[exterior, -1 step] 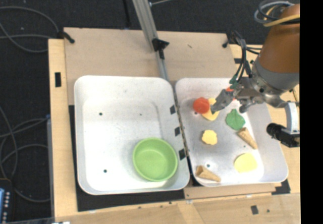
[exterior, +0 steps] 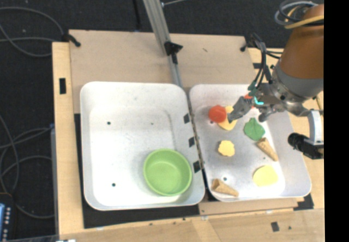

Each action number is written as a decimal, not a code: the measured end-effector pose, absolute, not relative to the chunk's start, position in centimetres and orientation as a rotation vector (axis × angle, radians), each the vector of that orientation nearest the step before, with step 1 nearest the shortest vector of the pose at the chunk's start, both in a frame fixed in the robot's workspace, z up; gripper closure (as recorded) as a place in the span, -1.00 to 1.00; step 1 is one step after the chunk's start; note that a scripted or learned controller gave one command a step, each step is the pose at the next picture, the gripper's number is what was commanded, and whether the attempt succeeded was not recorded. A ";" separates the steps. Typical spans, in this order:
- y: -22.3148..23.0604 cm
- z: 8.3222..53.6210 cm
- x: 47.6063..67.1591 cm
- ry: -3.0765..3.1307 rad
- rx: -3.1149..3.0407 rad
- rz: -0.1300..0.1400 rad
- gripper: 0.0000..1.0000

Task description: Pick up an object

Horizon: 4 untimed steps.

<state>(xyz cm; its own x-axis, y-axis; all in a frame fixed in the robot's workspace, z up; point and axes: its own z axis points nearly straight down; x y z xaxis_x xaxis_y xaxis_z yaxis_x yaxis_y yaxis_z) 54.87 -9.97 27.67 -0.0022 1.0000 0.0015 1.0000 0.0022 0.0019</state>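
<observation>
Right bin (exterior: 297, 181): gripper (exterior: 244, 109) low near the upper middle, well clear of the walls — whether it is open or closed cannot be told. Red object (exterior: 217, 113), small and rounded, lies just beside it toward the dividing rim, atop a yellow piece (exterior: 228, 125). Left bin (exterior: 109, 104) holds a green bowl (exterior: 167, 172) near its lower edge.

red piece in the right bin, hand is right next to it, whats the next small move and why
Probably a short drop and a nudge toward the left bin, to centre the hand on the red piece. The hand sits above and just right of it, with nothing seen between its fingers. A yellow piece touches the red one, so a straight descent may catch both.
</observation>
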 end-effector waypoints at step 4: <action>-10.2 13.9 54.4 2.215 2.227 0.006 1.00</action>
<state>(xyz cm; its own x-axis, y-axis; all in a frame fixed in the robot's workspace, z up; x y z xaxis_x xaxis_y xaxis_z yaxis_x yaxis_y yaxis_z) 54.45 -10.24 13.89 0.0056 1.0000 0.0024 1.0000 -0.0056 0.0032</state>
